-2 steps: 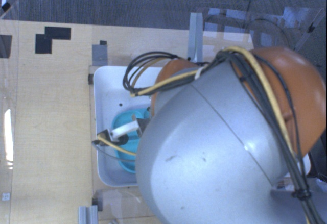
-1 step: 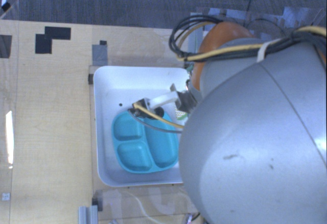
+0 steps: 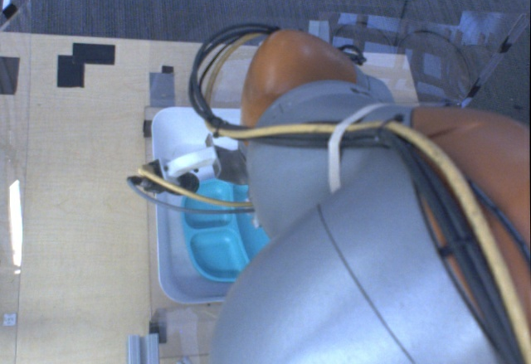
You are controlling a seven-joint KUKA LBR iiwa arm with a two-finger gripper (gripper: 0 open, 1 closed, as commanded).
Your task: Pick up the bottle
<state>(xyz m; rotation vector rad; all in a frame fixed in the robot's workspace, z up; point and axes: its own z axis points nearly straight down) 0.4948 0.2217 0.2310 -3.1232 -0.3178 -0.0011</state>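
Observation:
My grey arm (image 3: 357, 213), with its orange band (image 3: 290, 64), reaches in from the right and covers most of the two bins. My gripper (image 3: 222, 170) is low over the left white bin (image 3: 170, 271), mostly hidden under the wrist. A light blue plastic thing (image 3: 217, 242) with two hollows lies in that bin, just below and left of the gripper. I cannot tell whether the gripper touches it. Whatever lies further right in the bins is hidden by the arm.
The bin's white far-left corner (image 3: 178, 130) shows bare. Pale wooden bench (image 3: 75, 213) spreads to the left, with black marks (image 3: 83, 62) near its far edge. A grey clamp (image 3: 163, 87) stands behind the bin. Clear panels (image 3: 431, 47) stand at the back right.

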